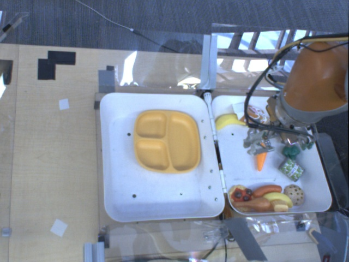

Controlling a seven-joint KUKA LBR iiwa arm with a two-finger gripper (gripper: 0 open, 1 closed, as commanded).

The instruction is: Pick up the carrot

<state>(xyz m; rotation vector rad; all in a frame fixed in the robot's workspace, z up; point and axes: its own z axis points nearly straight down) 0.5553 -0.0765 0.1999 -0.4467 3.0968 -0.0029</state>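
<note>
a pale wooden desk (pixel 49 162) carries two shallow white bins side by side, with dark carpet beyond its far edge and clear panels standing behind the bins.

the tool (pixel 260 142) hangs low over the right bin (pixel 240 171), under the bulky orange and grey wrist of the arm (pixel 316 81), which reaches in from the right. its grey metal parts sit right at the upper end of the carrot (pixel 261 160), and from this slant i cannot tell whether the tool is spread or pressed together, nor whether it has any grip on the carrot. the carrot is a small orange cone, thick end up by the tool and tip pointing toward the near side of the bin. it looks to be lying on the bin floor, though that is a judgement.

just to the right of the carrot is a green patterned block (pixel 292 168), and a yellow piece (pixel 228 121) lies near the bin's far left corner. along the near edge sits a cluster of toy foods (pixel 264 198) in red, orange and yellow, with a speckled ball (pixel 294 192) beside it. the left bin (pixel 120 201) holds a yellow divided plate (pixel 166 141).

as for progress: the approach seems done, with the tool placed at the carrot. a confirmed grasp and the lift out of the bin are not yet shown, so the main part of the task is left.
</note>
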